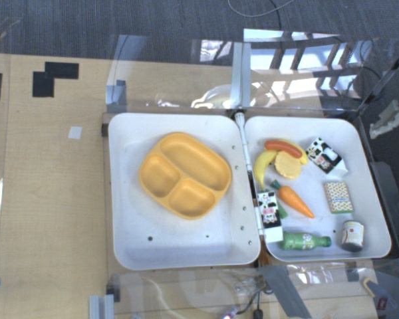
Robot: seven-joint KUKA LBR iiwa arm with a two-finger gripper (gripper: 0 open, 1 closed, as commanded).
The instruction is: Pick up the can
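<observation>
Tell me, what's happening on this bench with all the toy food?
Nothing is being handled right now. The can that is to be picked up stands untouched near the front right corner of the right bin, just right of a green bottle lying on its side. A carrot, a banana and small cartons share that bin. The left bin holds a yellow divided plate.

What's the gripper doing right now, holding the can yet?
Gripper: not in view. The can sits untouched in the right bin, near its front right corner.
</observation>
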